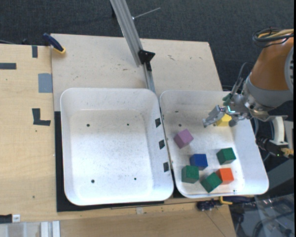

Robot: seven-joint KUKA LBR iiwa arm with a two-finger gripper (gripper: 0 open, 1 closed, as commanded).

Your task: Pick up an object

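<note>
My gripper (221, 118) hangs over the back right part of the right bin (187, 100), below the arm's orange band. A small yellow block (225, 119) shows between its fingers, and the gripper is shut on it. Loose on the bin floor in front of it lie a purple block (183, 138), a blue block (199, 160), an orange block (226, 175) and three green blocks (226, 155), (190, 174), (211, 181).
The left bin (69, 132) lies beside the right one, sharing a raised middle rim. A slanted metal rail (130, 31) runs down from the top to the bins' back edge. Cables hang off the bench's right side.
</note>
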